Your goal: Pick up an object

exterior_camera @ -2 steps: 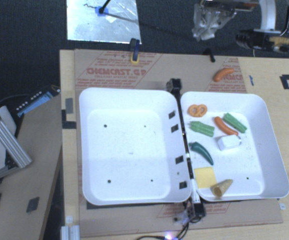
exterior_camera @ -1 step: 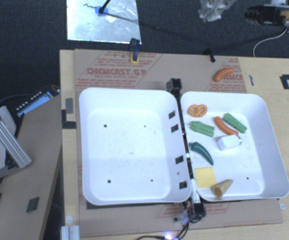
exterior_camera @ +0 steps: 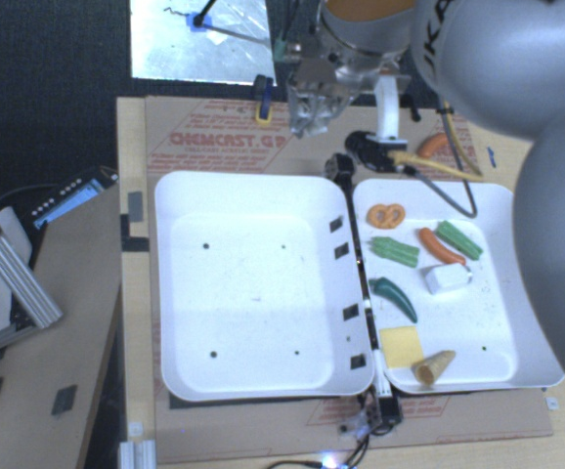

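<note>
Clearly the pick has not begun: the left shallow white plastic bin (exterior_camera: 253,281) lies bare on the bench, and nothing is lifted.

Reading left to right, that bin comes first, then the right shallow white plastic bin (exterior_camera: 493,350), which holds every candidate. Counted: one small brown pretzel (exterior_camera: 386,216) at about eleven o'clock in the bin; two ridged green bean-like pieces, the left green piece (exterior_camera: 394,251) just below the pretzel and the right green piece (exterior_camera: 457,238) toward one o'clock; one orange sausage-shaped piece (exterior_camera: 440,247) between them; one white block (exterior_camera: 447,278) near the centre; one dark green pepper (exterior_camera: 393,295) at nine o'clock; one flat yellow square slice (exterior_camera: 401,346) and one tan cone (exterior_camera: 434,365) at six to seven o'clock. Eight in all.

The grey two-finger gripper (exterior_camera: 307,115) hangs beyond the bins' far rim, at roughly twelve o'clock of the left bin, well apart from every object. How its jaws stand I cannot tell; the view blurs them.

Judged from this, the step in hand is the approach. Next, the arm needs to swing toward the right bin, settle above one piece, and descend with jaws straddling it.
</note>
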Tool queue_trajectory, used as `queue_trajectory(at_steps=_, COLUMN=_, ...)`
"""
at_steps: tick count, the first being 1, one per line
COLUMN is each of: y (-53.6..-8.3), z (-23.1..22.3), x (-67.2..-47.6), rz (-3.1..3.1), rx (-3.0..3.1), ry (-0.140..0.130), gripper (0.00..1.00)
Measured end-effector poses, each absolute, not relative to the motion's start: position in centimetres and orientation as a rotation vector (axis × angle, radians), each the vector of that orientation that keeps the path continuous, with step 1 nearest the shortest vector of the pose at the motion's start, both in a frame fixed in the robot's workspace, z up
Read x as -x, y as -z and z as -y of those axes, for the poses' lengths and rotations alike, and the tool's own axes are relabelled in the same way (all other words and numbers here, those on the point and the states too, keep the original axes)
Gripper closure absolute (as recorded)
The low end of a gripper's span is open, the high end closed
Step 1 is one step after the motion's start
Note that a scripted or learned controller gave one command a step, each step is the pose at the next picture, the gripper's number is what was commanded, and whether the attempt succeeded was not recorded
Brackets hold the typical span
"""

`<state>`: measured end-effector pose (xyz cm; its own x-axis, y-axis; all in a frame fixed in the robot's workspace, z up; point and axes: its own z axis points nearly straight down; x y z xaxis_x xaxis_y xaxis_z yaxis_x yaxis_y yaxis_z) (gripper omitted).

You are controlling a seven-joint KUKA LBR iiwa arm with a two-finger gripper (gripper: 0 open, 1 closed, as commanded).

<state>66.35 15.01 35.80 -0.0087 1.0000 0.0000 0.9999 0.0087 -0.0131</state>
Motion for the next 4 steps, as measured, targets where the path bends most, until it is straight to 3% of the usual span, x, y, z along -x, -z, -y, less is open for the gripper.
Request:
queue_trajectory(at_steps=1, y=-48.7, z=-15.3, x=-66.9, rz=2.233, rx=2.221, ry=0.021, gripper=1.00)
queue_trajectory(at_steps=2, y=-53.8, z=-15.0, x=-66.8, rz=2.230, rx=2.219, ry=0.011, gripper=1.00)
queue_trajectory(at_steps=3, y=-38.8, z=-20.0, x=-66.7, rz=2.225, rx=2.207, ry=-0.015, gripper=1.00)
queue_trajectory(at_steps=4, y=-45.4, z=-19.6, x=-66.9, rz=2.230, rx=2.218, ry=0.011, gripper=1.00)
